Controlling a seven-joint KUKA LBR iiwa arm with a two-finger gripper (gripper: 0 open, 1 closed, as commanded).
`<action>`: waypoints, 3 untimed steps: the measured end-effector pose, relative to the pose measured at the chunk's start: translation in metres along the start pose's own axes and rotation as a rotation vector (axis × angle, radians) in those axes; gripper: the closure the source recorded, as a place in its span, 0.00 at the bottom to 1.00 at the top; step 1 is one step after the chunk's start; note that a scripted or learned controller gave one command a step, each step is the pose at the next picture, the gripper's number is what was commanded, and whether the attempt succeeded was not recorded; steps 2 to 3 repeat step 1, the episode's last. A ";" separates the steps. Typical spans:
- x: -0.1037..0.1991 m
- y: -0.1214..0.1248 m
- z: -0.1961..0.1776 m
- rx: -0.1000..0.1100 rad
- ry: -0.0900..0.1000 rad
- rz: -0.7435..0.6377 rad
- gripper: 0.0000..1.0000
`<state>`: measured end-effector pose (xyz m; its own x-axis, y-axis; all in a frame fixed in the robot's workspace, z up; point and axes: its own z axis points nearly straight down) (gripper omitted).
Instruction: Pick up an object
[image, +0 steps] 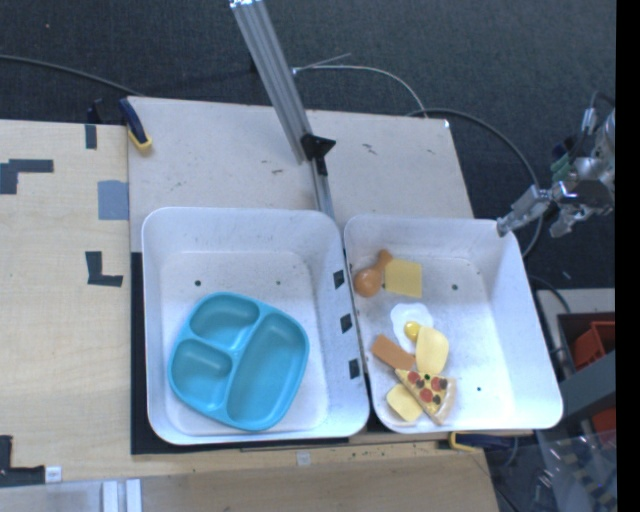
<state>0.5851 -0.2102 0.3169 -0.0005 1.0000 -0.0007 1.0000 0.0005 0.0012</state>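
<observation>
Right, gripper: parked at 3 o'clock (578, 190), just off the right bin's top corner, above the dark floor; too small and blurry to tell its state, so I cannot tell.
Right bin: white, shallow (500, 330), sitting at 4 o'clock, all the toy food crowded along its left half.
Brown pear-shaped piece: up at the bin's 11 o'clock (370, 277), touching the yellow cheese square (404, 278) beside it.
Fried egg: mid-bin (409, 324), white with a yellow yolk, just under the cheese.
Yellow oval piece: overlapping the egg's lower edge (432, 350).
Sausage: brown stick (393, 352), tilted, at the oval's 9 o'clock.
Pizza slice: down at 6 o'clock in the bin (428, 391), red dots on top, a pale yellow chunk (403, 403) pressed against its left.
Left bin: white (240, 240), holding a blue divided plate (239, 360) in its lower half.
Surface: pale board (220, 150) behind both bins, a metal rail (276, 75) slanting over it from 12 o'clock.
</observation>
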 end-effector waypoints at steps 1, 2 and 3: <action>0.001 0.059 0.046 0.004 0.000 -0.003 0.00; 0.001 0.059 0.046 0.004 0.000 -0.003 0.00; 0.001 0.059 0.046 0.004 0.000 -0.003 0.00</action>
